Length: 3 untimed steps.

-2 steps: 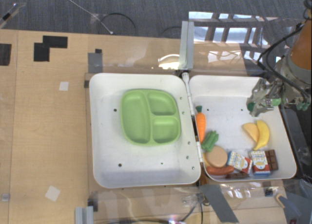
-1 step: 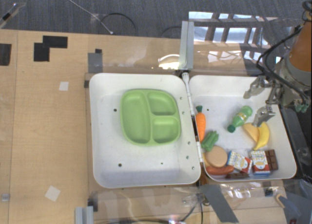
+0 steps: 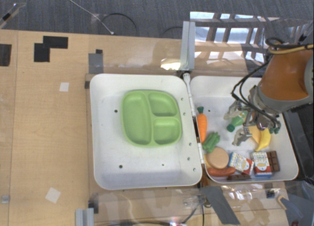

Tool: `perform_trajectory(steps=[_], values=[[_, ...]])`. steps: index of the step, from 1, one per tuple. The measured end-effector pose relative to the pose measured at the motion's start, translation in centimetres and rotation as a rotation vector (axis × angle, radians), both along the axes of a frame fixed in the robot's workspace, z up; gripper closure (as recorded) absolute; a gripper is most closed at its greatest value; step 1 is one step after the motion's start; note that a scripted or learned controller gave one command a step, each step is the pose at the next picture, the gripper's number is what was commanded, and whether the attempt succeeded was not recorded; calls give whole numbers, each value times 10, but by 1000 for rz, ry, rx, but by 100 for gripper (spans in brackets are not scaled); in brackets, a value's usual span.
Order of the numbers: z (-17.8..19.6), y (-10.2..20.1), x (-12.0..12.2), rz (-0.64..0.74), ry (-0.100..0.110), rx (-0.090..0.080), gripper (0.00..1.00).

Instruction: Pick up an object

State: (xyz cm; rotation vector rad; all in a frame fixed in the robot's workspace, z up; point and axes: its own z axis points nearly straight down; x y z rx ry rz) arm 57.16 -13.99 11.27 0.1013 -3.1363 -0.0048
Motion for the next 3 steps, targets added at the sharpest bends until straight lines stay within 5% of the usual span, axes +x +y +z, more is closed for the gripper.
perform_trajectory(steps=[1, 2, 3], values=[[-23, 7, 26, -13, -16, -4, 0], [-23, -39, -7, 21, -17, -6, 0], [-22, 30, -21, -18, -21, -3, 0]])
